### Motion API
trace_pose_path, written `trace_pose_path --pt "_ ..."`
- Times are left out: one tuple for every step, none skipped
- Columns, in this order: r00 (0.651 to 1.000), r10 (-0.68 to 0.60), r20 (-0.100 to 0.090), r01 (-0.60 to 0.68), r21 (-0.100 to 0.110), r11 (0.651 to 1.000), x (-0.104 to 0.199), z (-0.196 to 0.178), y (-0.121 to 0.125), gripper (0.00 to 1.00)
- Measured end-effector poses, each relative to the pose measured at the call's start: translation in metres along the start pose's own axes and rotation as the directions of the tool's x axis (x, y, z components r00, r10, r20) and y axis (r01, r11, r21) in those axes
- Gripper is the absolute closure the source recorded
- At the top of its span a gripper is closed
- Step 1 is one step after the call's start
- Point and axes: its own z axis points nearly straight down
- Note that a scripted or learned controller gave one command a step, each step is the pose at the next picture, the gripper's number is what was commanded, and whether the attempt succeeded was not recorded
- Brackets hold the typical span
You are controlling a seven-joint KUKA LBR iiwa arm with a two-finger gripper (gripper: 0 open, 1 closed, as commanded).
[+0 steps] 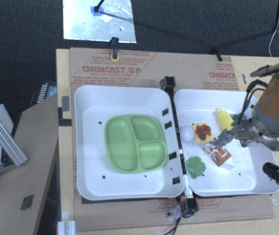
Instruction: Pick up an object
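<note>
The tabletop (63, 146) carries 2 white bins. The left bin (88, 106) holds a green divided plate (133, 143). The right bin (247, 182) holds a yellow piece (224, 118), a red and yellow toy (202, 130), a white ball (187, 134), a green leafy item (195, 166) and an orange and white packet (219, 155). The hand (221, 140) hovers just above the packet (whether its fingers are apart or together I cannot tell).

Even overhead light, soft slightly blurry picture, glare on the foil sheet (99, 12) upper left, faint shadows inside the white bins (129, 99).
</note>
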Motion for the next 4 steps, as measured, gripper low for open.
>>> trace_pose_path --pt "1.0 -0.003 0.002 0.003 -0.013 1.0 0.0 -0.006 0.003 0.0" --pt "1.0 0.0 0.001 0.0 -0.009 1.0 -0.003 0.038 -0.002 0.0" --pt "1.0 -0.001 0.001 0.001 -0.01 1.0 -0.003 0.1 0.0 0.0" --pt "1.0 0.0 0.003 0.0 -0.014 1.0 -0.004 0.103 0.001 0.0"
